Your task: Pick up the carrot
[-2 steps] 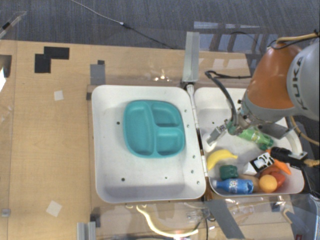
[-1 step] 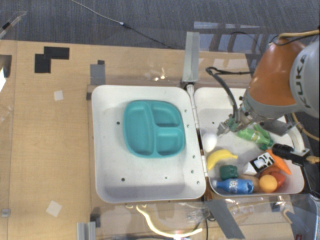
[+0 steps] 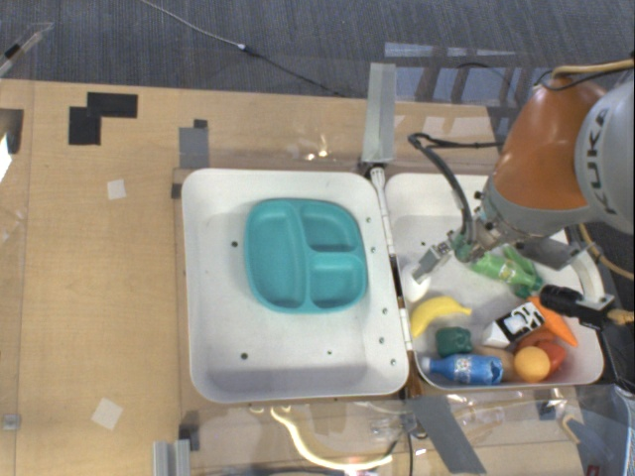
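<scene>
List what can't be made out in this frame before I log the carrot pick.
- Gripper: camera view; small and dark under the wrist, so finger state is unreadable.
- Carrot: the arm's black parts cross one end, hiding its full length.
- Green item: partly under the arm; identity unclear.
- Right bin: the arm covers its far right side.

Tabletop [image 3: 89, 296]: pale wood-look board, matt, which we note carries taped patches. Two white bins [image 3: 213, 365]: smooth plastic with a slight sheen. Teal divided plate [image 3: 303, 256]: smooth matt plastic. Banana [image 3: 439, 313], carrot [image 3: 558, 323] and orange [image 3: 533, 364]: we list these as glossy moulded plastic. Arm casing [image 3: 541, 157]: smooth orange shell, satin finish. Floor [image 3: 248, 8]: grey ribbed carpet, rough.
</scene>
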Available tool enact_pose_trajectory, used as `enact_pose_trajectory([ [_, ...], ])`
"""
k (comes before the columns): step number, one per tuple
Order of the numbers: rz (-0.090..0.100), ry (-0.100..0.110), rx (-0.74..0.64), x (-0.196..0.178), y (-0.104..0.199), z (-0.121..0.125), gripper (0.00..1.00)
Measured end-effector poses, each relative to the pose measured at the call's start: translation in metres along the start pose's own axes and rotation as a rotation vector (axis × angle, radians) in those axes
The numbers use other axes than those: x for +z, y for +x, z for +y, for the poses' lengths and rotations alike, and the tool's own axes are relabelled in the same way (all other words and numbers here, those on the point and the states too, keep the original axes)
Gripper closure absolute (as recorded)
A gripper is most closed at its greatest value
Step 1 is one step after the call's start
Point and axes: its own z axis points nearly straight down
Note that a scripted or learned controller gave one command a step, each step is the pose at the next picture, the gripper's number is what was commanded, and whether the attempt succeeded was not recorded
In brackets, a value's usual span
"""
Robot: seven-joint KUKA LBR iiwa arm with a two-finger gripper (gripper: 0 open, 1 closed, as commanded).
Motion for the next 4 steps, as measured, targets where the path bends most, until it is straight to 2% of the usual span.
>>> enact_pose_trajectory([
  [1, 0.006, 0.009, 0.281, -0.0417, 0.0314, -0.0002, 0.0],
  [4, 0.006, 0.01, 0.282, -0.0414, 0.0311, -0.0006, 0.0],
])
